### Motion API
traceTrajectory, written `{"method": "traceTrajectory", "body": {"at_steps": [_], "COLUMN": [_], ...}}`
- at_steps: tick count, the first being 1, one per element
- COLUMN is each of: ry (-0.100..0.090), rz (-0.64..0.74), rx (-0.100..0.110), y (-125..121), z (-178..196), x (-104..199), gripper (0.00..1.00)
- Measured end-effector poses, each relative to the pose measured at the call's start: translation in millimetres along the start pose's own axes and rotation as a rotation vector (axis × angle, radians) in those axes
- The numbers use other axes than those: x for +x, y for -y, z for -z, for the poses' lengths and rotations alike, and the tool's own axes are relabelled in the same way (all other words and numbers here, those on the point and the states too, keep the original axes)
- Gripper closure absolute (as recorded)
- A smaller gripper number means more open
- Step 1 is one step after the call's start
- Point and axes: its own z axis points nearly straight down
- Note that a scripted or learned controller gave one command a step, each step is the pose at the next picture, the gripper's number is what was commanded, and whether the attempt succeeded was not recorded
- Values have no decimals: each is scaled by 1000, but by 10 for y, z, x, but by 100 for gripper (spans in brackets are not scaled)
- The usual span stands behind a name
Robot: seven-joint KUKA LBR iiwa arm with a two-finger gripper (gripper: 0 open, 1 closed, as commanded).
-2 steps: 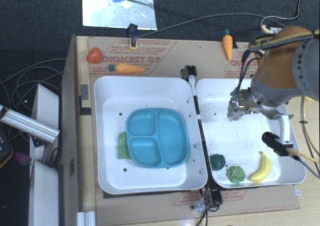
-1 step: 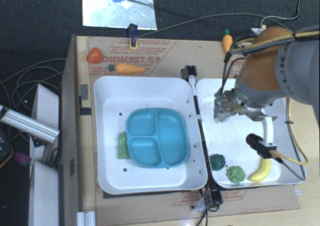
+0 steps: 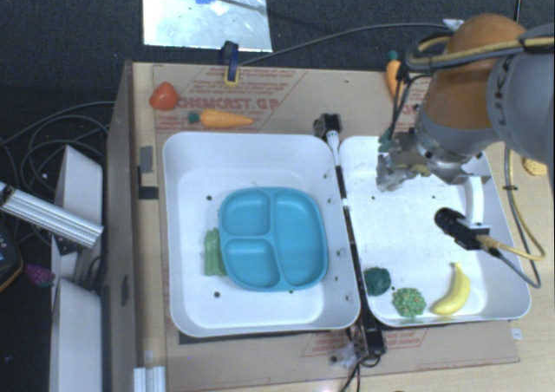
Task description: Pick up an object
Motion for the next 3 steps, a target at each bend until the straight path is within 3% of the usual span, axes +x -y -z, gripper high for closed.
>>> {"method": "traceTrajectory", "body": {"at_steps": [1,2,3], "ry": [-1,-1,-1], "rz": [-2,1,0], "rx": [1,1,2], "y": [284,359,51], "z": [239,238,109], "x": [35,216,395], "gripper": [100,100,100]}}
